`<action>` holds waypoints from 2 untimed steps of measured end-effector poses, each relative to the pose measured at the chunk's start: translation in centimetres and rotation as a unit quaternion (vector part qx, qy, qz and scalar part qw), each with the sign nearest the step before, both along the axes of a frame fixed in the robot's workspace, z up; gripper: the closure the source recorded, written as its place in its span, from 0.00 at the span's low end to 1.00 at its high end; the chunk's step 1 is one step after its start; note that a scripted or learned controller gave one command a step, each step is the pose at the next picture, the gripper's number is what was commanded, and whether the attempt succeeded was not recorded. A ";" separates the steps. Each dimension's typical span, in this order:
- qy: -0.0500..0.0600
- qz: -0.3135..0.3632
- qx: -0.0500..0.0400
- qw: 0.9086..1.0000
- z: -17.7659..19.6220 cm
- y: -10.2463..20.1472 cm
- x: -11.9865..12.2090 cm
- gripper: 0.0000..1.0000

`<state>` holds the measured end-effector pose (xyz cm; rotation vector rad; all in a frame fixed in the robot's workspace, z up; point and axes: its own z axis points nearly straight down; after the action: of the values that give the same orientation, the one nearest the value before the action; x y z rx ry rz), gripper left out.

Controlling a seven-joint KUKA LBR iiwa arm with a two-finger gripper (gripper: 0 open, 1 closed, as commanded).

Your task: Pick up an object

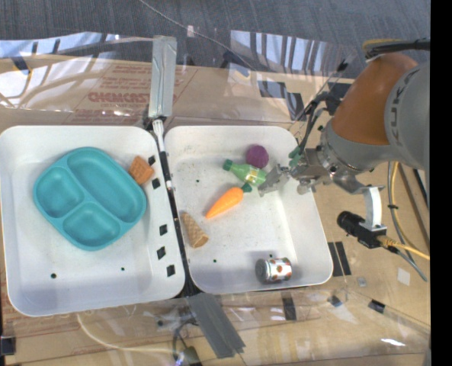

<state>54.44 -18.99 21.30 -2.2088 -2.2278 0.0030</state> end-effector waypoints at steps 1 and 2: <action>0.001 -0.135 -0.001 0.991 -10.8 4.4 9.0 0.00; 0.001 -0.128 -0.001 0.992 -12.2 5.6 1.0 0.00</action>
<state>55.40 -13.40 9.14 -2.4760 -1.9255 0.0053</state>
